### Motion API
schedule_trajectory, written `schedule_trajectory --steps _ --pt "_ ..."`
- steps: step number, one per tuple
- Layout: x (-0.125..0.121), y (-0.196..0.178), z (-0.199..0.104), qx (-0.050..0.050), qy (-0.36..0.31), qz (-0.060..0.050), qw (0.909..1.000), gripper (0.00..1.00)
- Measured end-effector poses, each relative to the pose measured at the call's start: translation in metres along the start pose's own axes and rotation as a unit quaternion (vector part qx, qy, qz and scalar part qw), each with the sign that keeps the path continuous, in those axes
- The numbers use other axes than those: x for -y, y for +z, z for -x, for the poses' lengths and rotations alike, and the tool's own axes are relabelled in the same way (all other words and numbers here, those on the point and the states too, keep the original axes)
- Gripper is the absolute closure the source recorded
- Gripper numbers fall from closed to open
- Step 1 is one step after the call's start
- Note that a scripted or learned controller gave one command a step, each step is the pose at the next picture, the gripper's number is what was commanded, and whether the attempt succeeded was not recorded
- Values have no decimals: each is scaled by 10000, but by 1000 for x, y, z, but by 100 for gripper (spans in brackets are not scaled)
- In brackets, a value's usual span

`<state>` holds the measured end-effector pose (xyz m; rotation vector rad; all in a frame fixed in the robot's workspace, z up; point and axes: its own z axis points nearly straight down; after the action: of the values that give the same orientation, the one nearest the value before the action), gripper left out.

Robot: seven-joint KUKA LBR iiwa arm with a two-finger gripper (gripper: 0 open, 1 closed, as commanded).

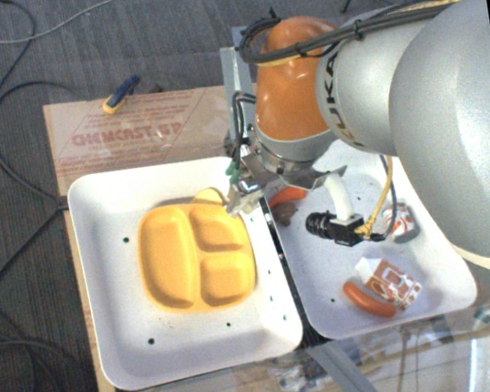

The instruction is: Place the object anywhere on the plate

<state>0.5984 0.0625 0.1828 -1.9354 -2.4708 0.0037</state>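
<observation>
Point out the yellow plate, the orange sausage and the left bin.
yellow plate (174,257), camera view, its large compartment.
orange sausage (368,300), camera view, its middle.
left bin (113,294), camera view, bare floor beside the plate.

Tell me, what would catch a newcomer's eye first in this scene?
The huge grey arm with its orange band dominates the upper right. Its end effector sits over the divide between the two bins, by the upper right corner of the yellow plate. That bright, divided plate lies in the left bin, and in the right bin an orange-red sausage lies beside a small red-and-white packet.
</observation>
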Motion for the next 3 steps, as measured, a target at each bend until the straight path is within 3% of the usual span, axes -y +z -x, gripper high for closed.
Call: schedule_trajectory --steps 1,2,3 --pt "0 0 0 0 2 0 10000 0" --pt "-20 0 4 7 1150 -1 9934 0" --pt "-43 -1 21 22 232 5 9997 0"
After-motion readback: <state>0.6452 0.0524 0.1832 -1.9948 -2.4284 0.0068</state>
